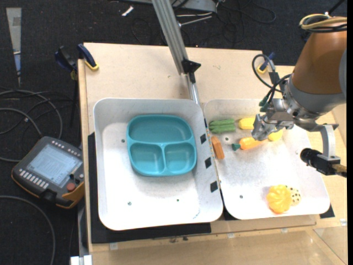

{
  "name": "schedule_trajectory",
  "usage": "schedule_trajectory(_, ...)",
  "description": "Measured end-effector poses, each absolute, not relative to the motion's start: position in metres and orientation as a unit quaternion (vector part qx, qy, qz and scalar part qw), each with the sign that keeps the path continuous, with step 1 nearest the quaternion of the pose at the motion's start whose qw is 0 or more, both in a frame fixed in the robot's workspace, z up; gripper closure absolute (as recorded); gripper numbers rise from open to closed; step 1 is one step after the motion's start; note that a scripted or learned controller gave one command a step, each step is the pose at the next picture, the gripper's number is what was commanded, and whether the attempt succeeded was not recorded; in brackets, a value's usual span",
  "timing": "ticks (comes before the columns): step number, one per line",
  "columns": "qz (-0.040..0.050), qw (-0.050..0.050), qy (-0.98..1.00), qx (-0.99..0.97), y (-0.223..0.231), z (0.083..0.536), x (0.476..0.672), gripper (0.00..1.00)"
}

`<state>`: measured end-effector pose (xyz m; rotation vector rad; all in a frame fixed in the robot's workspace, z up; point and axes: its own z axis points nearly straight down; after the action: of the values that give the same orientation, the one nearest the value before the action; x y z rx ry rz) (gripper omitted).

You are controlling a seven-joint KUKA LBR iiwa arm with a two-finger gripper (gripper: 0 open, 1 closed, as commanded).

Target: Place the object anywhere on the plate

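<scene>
A teal plate with three compartments lies in the left bin. In the right bin lie several toy foods: a green pod, a small orange carrot piece, a yellow-orange carrot with a green tip, a yellow piece and a yellow bunch at the front. My gripper hangs low over the back of the right bin, right next to the yellow-orange carrot and the yellow piece. Nothing shows clearly between its fingers.
A slanted metal pole rises from the back of the bench between the two bins. Clamps sit at the bench's back left corner. A teach pendant lies on the floor to the left.
</scene>
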<state>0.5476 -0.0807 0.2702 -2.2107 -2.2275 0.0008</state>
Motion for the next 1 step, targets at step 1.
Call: schedule_trajectory(1,-0.0001,0.001,-0.71,-0.704,-0.0335,0.2697,0.5372,1.0)
